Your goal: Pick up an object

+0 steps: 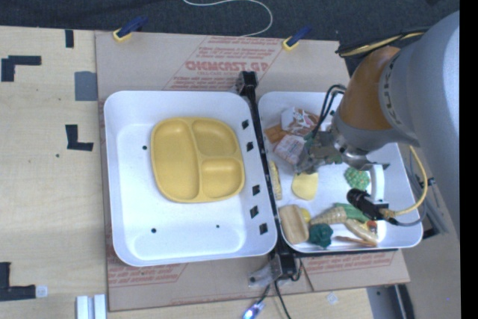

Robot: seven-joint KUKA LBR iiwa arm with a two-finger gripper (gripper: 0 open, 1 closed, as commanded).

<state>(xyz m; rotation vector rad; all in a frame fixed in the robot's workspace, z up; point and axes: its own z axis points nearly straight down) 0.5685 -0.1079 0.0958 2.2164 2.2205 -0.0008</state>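
Observation:
The right bin [399, 235] holds several small items. A crumpled clear-wrapped packet [290, 148] lies at its upper left, with a pale yellow round piece [304, 186] just below it. A green lumpy piece [357, 178] sits to the right. Along the front lie a tan bread-like piece [293, 223], a dark green broccoli-like toy [321, 235] and a cream cone-shaped piece [345, 215]. My gripper [320, 152] reaches down into this bin, right beside the packet and above the yellow piece. The wrist's dark body hides its tips.
The left bin [127, 160] holds a yellow divided plate [198, 158]. A black divider [258, 160] runs between the bins. The grey arm with its orange band [370, 97] covers the right bin's upper right. A white cable [224, 4] lies behind the bins.

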